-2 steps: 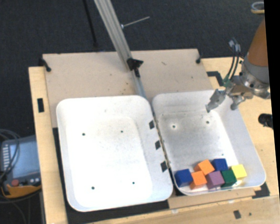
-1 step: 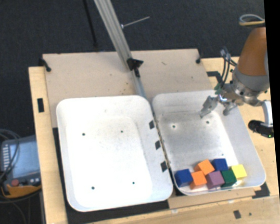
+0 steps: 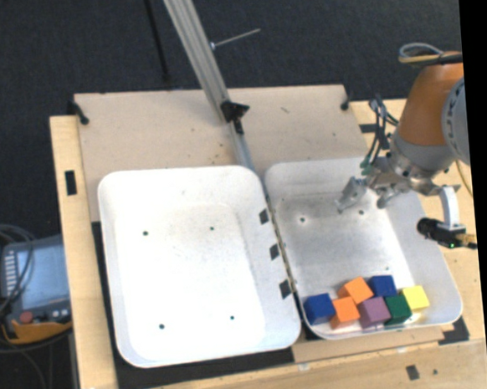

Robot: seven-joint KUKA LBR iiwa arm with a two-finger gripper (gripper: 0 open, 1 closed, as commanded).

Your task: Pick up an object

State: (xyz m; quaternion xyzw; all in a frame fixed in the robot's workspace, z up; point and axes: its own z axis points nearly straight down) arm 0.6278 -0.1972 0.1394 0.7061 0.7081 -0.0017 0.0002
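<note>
Listing by size: desk, tan, bearing two white bins side by side. Left bin, bare white floor with a few dark dots. Right bin, blocks clustered in its near corner. Arm, grey with orange band, reaching in from the right over the right bin's far end. Gripper, above that bin's floor, well apart from the blocks, nothing between its fingers; their spread cannot be told. Blocks: blue, orange, second orange, purple, green, dark blue, yellow.
</note>
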